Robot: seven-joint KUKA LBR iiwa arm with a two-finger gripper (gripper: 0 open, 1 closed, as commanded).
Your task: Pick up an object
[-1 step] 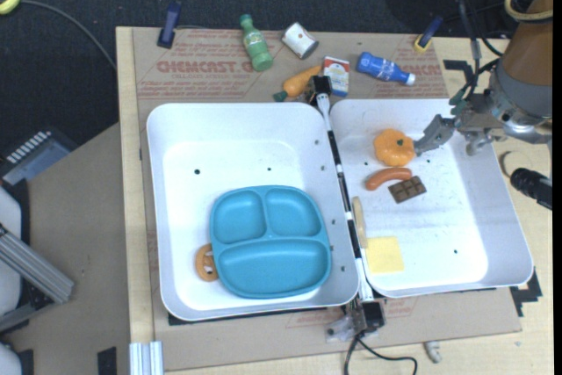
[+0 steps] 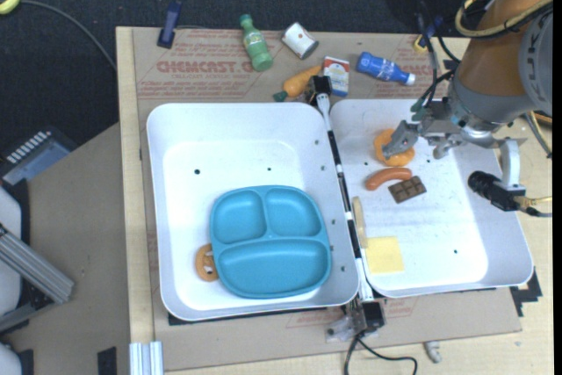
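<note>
The right bin (image 2: 457,263) holds an orange curved piece (image 2: 392,150), a sausage (image 2: 386,179), a brown chocolate bar (image 2: 407,188) and a yellow cheese slice (image 2: 384,255). My gripper (image 2: 421,141) hangs low over the bin's far part, reaching in from the right. Its fingers are spread open. The left finger (image 2: 402,137) overlaps the top of the orange piece, and the other finger stands over bare bin floor. Nothing shows between them. The sausage and chocolate bar lie just in front of the gripper.
The left bin (image 2: 176,145) holds a blue divided plate (image 2: 268,240) with a pretzel (image 2: 205,263) at its left edge. Behind the bins lie a green bottle (image 2: 256,44), a white can (image 2: 299,39), a blue bottle (image 2: 385,68), a small carton (image 2: 335,75) and a carrot (image 2: 299,83).
</note>
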